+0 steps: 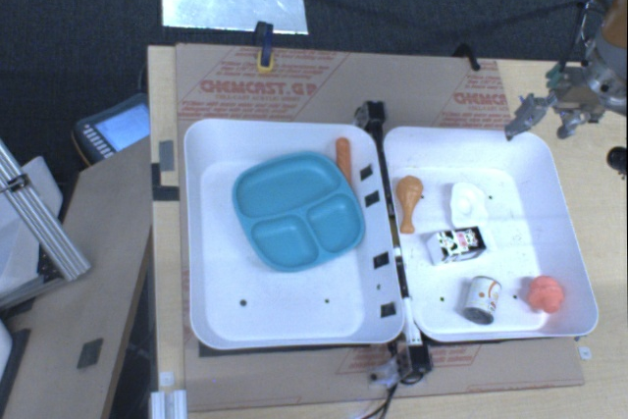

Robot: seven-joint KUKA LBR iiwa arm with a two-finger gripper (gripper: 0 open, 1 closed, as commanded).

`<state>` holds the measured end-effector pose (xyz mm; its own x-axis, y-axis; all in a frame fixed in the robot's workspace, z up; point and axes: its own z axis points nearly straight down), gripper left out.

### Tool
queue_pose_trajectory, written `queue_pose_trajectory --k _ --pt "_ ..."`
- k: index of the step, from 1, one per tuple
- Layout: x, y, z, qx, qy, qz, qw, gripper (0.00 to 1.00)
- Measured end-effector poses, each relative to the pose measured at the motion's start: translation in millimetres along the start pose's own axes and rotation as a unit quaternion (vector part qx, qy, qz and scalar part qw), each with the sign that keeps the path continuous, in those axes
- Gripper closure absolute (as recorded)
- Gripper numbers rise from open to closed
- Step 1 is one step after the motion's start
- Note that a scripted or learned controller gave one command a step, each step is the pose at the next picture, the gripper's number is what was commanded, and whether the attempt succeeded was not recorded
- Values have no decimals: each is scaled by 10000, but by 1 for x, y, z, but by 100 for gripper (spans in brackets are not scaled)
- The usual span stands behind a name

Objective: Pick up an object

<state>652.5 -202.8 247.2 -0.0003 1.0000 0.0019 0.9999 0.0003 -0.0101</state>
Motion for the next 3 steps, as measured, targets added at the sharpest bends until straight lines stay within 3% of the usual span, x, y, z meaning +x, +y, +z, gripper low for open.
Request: queue_pose_trajectory --k 1,3 --pt "1 2 -8 -58 -13 -15 10000 0" --pt "5 -7 102 -43 -9 -7 10000 0"
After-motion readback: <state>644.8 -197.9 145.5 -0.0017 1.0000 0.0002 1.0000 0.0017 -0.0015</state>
